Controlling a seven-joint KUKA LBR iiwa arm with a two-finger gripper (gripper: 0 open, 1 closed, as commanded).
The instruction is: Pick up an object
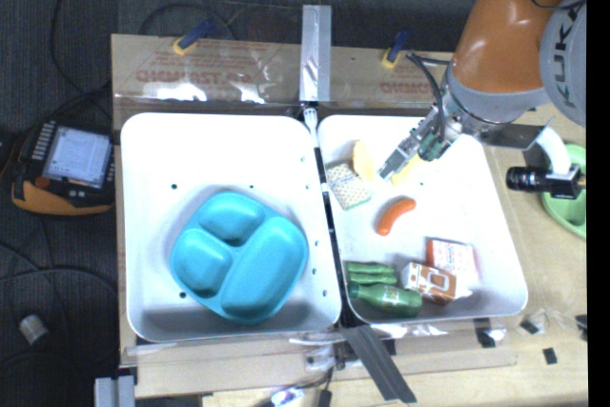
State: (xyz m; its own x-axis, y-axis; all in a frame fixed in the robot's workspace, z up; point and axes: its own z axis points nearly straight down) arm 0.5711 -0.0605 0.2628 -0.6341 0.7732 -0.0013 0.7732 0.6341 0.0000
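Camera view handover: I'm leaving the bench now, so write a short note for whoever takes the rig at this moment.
Gripper: over the right bin, near its back, above a yellow piece; no object seen between its fingers.
Right bin: yellow piece, a patterned square, an orange sausage, green vegetables and small cartons.
Left bin: a blue divided tray.
Done: nothing lifted.
Left: grasp one object and lift it.

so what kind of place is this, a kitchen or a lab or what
Most likely a robotics lab bench set up for grasping trials, not a kitchen. A KUKA arm reaches over two white bins holding toy food such as a plastic sausage, and a teach pendant lies on the carpet beside the bench.
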